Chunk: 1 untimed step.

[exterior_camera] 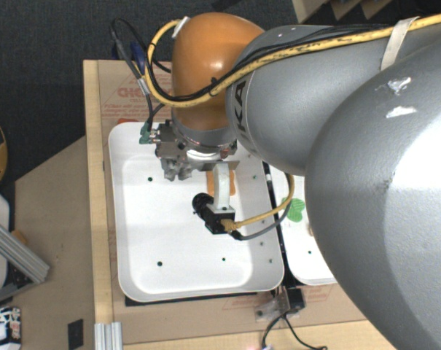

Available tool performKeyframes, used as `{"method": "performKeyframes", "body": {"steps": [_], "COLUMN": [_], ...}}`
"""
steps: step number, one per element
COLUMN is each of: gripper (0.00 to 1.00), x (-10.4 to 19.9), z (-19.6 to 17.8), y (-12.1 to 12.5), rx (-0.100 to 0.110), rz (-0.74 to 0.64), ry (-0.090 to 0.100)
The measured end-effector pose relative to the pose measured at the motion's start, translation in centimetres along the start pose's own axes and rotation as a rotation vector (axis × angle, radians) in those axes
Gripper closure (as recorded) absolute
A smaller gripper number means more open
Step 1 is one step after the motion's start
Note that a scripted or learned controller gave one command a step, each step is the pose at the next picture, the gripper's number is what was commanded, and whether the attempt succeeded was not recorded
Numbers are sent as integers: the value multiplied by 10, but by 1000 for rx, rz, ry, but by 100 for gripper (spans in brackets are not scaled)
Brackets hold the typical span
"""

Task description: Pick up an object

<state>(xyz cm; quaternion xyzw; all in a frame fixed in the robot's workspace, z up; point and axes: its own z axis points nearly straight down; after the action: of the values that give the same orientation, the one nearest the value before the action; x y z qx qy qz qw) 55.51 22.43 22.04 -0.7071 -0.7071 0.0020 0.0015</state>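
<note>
Finding: the pincer (175, 168) hangs over the upper part of the left bin (143, 272), near the frame's centre, above bare white floor. Whether it stands wide or narrow cannot be told from this angle, and nothing is seen held in it. Nearest candidate: an orange piece (234, 181), lying in the same bin just to the right of the pincer in the frame, close to the bin's right wall and largely hidden by the wrist, so its shape and full extent are uncertain. A green piece (297, 210) lies further right, in the right bin (311, 268) by its left wall, partly covered by the arm (366, 159). Risks, as judged: a closure at the present spot would likely catch nothing, since the orange piece sits beside the pincer and not under it. A sideways correction could nudge the piece against the wall, where one side of the pincer has little room to descend, giving a pinch on an edge and a slip on lifting. A descent onto the wall itself is a further hazard
</note>
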Motion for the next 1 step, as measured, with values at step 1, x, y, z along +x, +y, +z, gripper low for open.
{"method": "performKeyframes", "body": {"steps": [1], "gripper": [100], "x": [0], "z": [-2], "y": [-11], "rx": [-1], "rz": [0], "ry": [1]}}
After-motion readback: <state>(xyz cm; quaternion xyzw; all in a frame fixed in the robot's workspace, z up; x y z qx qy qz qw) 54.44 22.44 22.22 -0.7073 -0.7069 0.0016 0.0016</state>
